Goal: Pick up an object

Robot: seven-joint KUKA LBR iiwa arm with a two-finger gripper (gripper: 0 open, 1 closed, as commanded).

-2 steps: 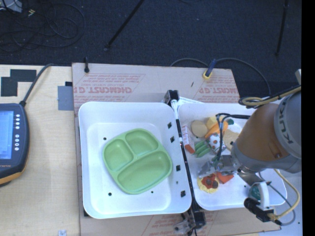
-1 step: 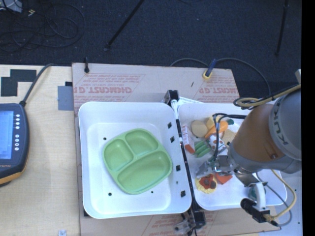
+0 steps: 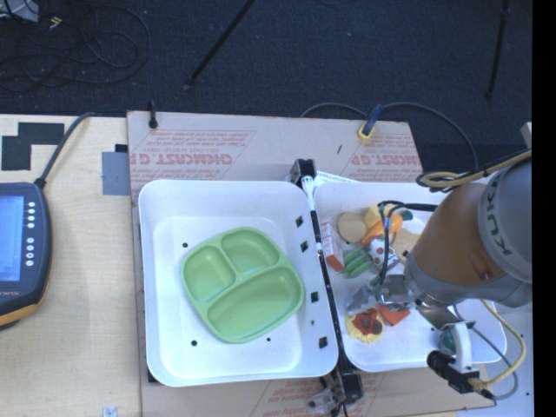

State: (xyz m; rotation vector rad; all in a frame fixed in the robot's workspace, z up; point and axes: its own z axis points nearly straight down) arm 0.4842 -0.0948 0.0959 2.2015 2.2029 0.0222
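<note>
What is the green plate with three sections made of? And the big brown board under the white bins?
The green three-section plate looks like moulded plastic: one even colour, rounded edges, a soft sheen. The brown board under the two white bins looks like cardboard: flat, matte, with red lettering printed on it. The bins themselves seem to be smooth plastic, though that is less certain.

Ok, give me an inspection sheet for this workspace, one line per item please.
Surface: bench bearing a left bin and a right bin, side by side.
Job's things: small toy items heaped in the right bin.
Clutter: green divided plate in the left bin.
Grippers: gripper low over the heap; grasp not visible.
Cables: yellow cable along the arm.
Surroundings: pendant at left; dark floor with cables.
</note>
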